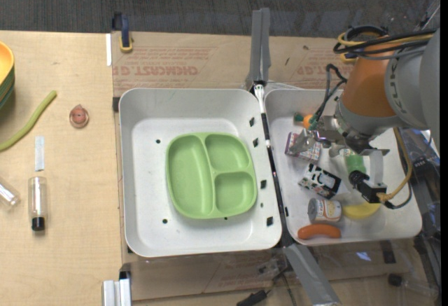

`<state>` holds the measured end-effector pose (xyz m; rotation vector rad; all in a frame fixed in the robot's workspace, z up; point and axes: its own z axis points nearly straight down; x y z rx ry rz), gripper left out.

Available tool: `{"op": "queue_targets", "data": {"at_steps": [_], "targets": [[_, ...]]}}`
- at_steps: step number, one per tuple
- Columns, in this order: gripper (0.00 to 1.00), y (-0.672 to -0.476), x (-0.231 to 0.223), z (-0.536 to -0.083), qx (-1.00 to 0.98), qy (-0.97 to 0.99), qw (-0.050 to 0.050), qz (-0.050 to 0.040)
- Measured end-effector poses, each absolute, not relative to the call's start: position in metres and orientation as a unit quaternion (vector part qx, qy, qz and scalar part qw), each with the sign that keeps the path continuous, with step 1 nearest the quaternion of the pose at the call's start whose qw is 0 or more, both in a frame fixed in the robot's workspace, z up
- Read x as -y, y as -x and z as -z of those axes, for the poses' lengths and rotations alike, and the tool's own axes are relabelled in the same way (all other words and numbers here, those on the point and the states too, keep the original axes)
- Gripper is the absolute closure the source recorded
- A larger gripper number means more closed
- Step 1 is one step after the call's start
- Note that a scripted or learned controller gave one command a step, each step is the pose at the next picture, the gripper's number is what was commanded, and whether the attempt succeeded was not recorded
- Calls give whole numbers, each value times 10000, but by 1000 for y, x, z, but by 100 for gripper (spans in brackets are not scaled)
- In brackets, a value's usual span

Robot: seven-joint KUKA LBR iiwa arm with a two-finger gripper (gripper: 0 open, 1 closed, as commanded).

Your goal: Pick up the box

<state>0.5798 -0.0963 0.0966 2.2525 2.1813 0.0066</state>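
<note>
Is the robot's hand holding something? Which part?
I can't tell. The gripper hangs over the right bin near a small box, but nothing shows between its fingers.

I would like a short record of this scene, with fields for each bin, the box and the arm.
left bin: holds a green divided tray
right bin: holds a small black and white box, a can, an orange item, a banana
arm: reaches over the right bin
box: lies free in the bin
</note>
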Motion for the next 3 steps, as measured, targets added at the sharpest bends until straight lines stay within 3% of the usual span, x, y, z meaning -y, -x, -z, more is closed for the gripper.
{"op": "queue_targets", "data": {"at_steps": [1, 2, 3], "targets": [[100, -580, 97, -106, -6943, -7197, 36, -32], [0, -580, 97, -106, -6944, -7196, 37, -32], [0, -505, 95, -91, -8058, -5922, -6, 3]]}}
